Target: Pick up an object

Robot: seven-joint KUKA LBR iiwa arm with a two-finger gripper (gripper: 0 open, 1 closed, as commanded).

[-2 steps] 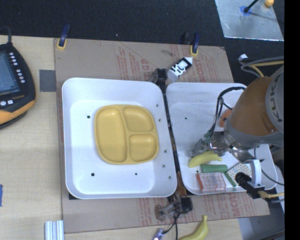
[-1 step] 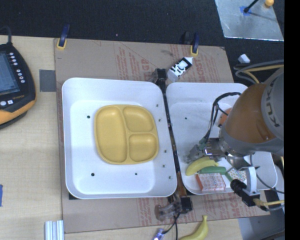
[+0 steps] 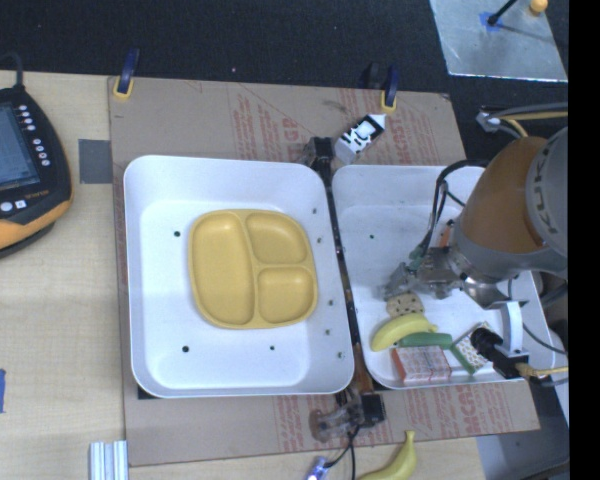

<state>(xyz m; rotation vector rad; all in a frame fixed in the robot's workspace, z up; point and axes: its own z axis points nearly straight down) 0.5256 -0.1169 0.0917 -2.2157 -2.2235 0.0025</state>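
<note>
The right bin holds a yellow banana, a green stick-shaped item, a red and white box and a small tan cube with dark dots. My gripper hangs low over this bin, just above the dotted cube and behind the banana. The grey arm with its orange band comes in from the right and hides the bin's right part. A yellow divided plate lies in the middle of the left bin.
A teach pendant lies on the bench at far left. A second banana lies outside the bins at the front. A black and white object sits behind the right bin. Clamps hold the cardboard base at the back.
</note>
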